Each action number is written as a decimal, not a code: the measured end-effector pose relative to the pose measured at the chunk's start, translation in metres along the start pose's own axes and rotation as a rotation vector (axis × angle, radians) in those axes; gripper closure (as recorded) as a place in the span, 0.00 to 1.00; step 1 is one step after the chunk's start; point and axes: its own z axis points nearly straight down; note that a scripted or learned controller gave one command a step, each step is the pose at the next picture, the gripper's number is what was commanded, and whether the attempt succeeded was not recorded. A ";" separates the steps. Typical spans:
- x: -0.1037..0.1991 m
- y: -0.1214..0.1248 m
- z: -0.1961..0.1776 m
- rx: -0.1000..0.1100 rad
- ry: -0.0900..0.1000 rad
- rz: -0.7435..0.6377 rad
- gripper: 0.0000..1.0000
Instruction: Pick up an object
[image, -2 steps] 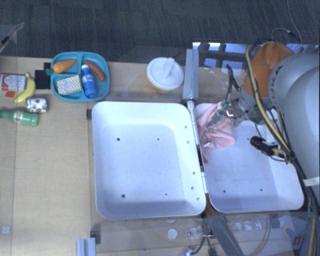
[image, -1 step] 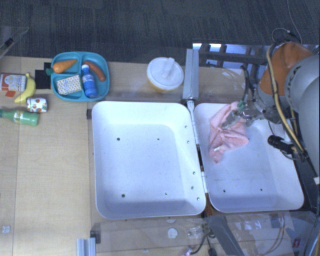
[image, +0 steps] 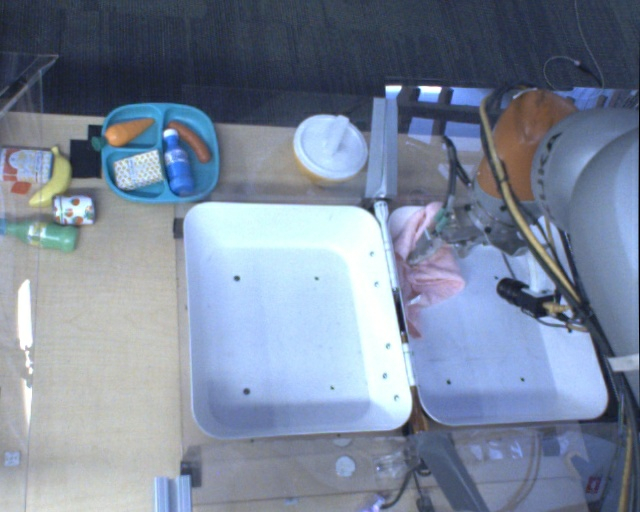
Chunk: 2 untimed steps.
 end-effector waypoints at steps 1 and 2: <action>-0.019 -0.017 0.000 -0.001 -0.001 0.007 0.00; -0.062 0.001 0.002 0.012 0.008 -0.067 0.00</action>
